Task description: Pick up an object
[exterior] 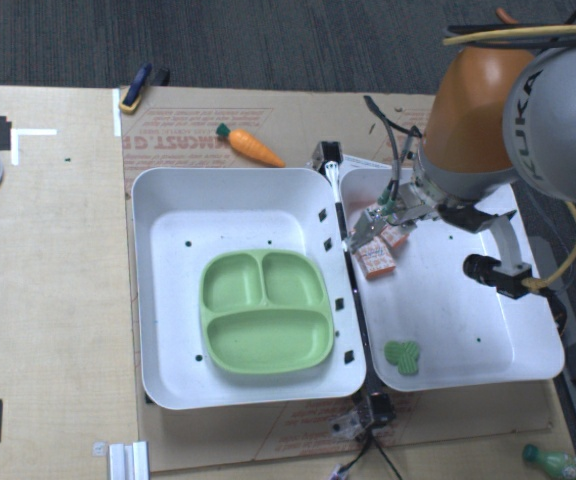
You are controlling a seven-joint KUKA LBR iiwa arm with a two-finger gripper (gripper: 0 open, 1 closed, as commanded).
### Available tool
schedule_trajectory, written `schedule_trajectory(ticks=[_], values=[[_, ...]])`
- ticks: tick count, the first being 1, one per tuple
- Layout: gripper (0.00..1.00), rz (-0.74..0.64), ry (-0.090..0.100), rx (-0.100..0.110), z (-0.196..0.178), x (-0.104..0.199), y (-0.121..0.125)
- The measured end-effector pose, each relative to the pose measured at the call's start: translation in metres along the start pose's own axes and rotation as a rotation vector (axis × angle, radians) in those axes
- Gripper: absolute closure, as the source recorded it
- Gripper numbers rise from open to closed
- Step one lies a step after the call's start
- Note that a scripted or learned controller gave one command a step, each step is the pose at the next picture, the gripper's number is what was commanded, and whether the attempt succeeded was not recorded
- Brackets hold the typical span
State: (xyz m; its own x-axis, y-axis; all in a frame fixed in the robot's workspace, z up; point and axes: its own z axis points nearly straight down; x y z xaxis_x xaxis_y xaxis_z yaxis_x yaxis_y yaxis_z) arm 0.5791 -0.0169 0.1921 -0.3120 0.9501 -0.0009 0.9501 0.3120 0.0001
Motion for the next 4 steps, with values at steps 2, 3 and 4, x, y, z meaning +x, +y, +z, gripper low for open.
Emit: schedule_trajectory(ticks=[2,3,4], values=[[0.00,0.000,0.000,0.001,0.0000,-0.0001,-0.0001],[1.00,0.002,-0.001,0.000,-0.0095,-0.0007,0.0002],[0.00,0.001,0.000,0.000,-0.0095,-0.0005,0.0002]])
